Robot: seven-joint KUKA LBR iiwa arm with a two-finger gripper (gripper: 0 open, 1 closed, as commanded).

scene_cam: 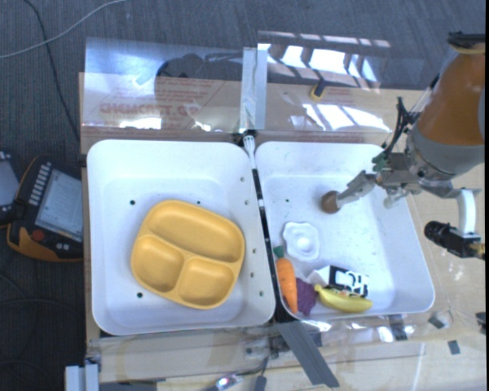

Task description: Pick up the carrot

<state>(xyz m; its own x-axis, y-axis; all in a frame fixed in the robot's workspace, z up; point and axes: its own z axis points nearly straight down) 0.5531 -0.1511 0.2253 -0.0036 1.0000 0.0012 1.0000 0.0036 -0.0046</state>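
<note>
The orange carrot (286,280) lies in the right bin (407,243) against its left wall, near the front, with its green top pointing to the back. My gripper (373,191) hangs over the back half of that bin, up and to the right of the carrot and well apart from it. A small brown round piece (331,202) sits just off the gripper's left end. I see nothing of the carrot in the gripper.
Around the carrot lie a white fried-egg toy (301,239), a purple piece (306,298), a yellow banana (343,300) and a black-and-white item (348,280). The left bin (106,218) holds a yellow divided plate (187,252). A pendant (45,210) rests on the floor at left.
</note>
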